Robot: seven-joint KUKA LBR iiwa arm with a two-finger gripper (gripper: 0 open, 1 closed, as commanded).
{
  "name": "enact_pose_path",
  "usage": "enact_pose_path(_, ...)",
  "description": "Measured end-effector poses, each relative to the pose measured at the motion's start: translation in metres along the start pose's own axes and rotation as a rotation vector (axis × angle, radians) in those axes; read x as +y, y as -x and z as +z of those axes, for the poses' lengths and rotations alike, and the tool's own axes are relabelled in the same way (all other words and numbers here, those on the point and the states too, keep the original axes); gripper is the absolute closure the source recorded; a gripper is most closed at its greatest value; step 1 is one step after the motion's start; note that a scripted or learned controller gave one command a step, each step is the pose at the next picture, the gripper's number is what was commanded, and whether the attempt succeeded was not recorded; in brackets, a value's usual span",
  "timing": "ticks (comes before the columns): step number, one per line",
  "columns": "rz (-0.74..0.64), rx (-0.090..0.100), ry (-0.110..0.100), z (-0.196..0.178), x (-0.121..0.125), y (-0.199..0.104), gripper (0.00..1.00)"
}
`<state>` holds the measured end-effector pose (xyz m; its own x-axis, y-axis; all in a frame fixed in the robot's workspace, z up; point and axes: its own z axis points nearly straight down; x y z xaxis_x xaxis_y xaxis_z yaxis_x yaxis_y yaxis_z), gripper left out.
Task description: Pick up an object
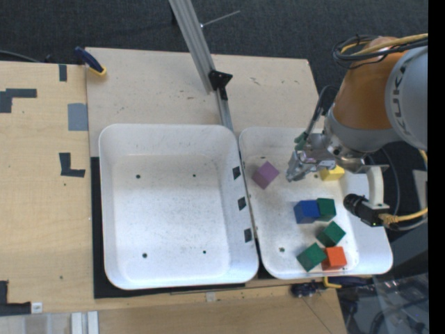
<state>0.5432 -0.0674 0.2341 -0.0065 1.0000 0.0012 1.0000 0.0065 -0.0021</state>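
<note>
Gripper (pixel 300 170) is hanging over the right bin (pixel 278 141), in its upper half, at the end of the grey arm (pixel 379 106) that is reaching in from the right; whether it is spread or pressed together cannot be told from this slanted view, and nothing is showing between its tips. Both white bins are sitting side by side on the bench (pixel 160 82), the left bin (pixel 167 204) being the wider of the two, and a slanted metal rail (pixel 198 37) is crossing the bench above them. All the candidate objects are lying in the right bin. Nearest is the purple block (pixel 264 175), which is lying just beside the gripper on its left side in the picture, toward the wall shared by the bins, apart from the tips and resting tilted as a diamond, so its faces are not squared to the bin walls. A yellow block (pixel 332 173) is lying just on the other side of the gripper, partly hidden beneath the wrist. Lower down, well apart from the gripper, a blue block (pixel 306 211) is touching a green block (pixel 326 208); below these a second green block (pixel 332 233), a third green block (pixel 311 257) and an orange block (pixel 336 257) are clustering near the lower rim. Judged from this layout, the purple block is offering the freest approach, calling for a short sideways shift toward the shared wall before descent.
</note>
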Motion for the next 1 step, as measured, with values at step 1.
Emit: enact_pose_path(1, 0.000, 0.000, -0.001, 0.0110, 0.0026, -0.0515, 1.00)
